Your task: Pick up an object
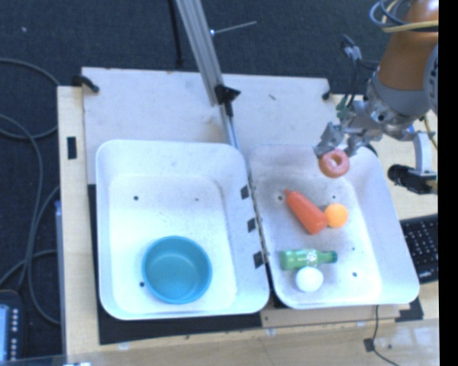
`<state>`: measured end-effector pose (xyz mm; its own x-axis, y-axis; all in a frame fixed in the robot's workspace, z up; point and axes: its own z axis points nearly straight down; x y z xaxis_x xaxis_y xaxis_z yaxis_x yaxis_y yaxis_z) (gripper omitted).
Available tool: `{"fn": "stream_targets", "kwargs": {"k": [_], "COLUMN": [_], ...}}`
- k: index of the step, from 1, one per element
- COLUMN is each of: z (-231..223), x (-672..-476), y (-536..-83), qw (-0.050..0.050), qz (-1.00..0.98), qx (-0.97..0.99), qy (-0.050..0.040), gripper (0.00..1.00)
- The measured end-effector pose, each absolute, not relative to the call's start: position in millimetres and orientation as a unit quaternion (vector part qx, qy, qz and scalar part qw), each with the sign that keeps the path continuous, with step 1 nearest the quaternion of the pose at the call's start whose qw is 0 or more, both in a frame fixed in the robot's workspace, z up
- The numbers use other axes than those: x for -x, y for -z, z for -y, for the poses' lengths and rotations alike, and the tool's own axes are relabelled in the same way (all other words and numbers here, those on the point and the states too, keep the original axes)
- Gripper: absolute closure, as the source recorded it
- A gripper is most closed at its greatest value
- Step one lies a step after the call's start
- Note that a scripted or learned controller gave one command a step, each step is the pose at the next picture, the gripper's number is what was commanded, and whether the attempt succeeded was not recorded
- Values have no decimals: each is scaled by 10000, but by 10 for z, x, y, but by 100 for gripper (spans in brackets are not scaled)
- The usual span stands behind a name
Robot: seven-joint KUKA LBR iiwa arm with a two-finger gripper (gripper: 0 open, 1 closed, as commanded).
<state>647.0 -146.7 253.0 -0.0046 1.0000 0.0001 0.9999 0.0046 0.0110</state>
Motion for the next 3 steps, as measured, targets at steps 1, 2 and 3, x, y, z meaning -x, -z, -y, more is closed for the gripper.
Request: {"fn": "stream_targets", "kwargs": {"k": [1, 2, 3], "z": [1472, 1061, 585], "x": [-6481, -6376, -6331], "y": [-2658, -2671, -2701], "qw": [14, -7, -15], "qz": [-7095, -7098, -7102], "qx": [-7047, -7044, -7040], "qy": [-20, -6, -4], "gripper": [100, 100, 100]}}
